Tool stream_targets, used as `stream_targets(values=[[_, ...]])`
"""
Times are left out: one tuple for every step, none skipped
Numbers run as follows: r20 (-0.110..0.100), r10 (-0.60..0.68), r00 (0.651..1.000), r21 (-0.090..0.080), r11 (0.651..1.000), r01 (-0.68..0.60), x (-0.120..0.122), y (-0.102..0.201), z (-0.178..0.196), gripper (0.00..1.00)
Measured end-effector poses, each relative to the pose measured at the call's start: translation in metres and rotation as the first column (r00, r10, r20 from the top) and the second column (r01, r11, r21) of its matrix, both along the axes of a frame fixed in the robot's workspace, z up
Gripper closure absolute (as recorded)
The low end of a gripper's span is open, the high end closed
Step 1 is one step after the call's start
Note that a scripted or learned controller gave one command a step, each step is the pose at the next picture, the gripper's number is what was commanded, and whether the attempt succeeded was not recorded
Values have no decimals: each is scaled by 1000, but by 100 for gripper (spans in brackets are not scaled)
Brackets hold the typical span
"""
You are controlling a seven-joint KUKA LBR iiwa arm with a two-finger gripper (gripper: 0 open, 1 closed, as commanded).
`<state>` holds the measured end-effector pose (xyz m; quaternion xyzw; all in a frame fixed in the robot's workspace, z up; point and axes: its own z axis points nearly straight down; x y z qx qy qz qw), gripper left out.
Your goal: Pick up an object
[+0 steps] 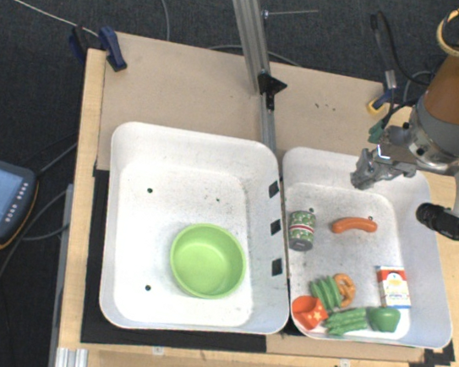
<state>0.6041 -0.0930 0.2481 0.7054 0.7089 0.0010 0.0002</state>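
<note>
My gripper point(367, 175) hangs over the far edge of the right bin point(425, 250), with nothing visible between its fingers. Below it in that bin lie an orange sausage point(354, 226), a small green-and-white can point(300, 230) near the left wall, and a white carton with a red top point(393, 288) at the right. At the near edge sits a cluster of toy food: a pretzel point(343, 283), green pea pods point(339, 310), a red pepper point(307, 311) and a green pepper point(384, 319). The sausage is the closest item, a short way in front of the gripper.
The left bin point(142, 165) holds a lime-green bowl point(208, 260). A metal pole point(252, 32) slants down to the gap between the bins. Black clips point(276, 226) line the divider. A black fitting point(442, 220) juts over the right bin's right rim.
</note>
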Motion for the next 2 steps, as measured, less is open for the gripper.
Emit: stream_targets(values=[[-1,1,1000,0,1000,-1,17,60,3,100],[-2,-1,1000,0,1000,1,23,106,-9,100]])
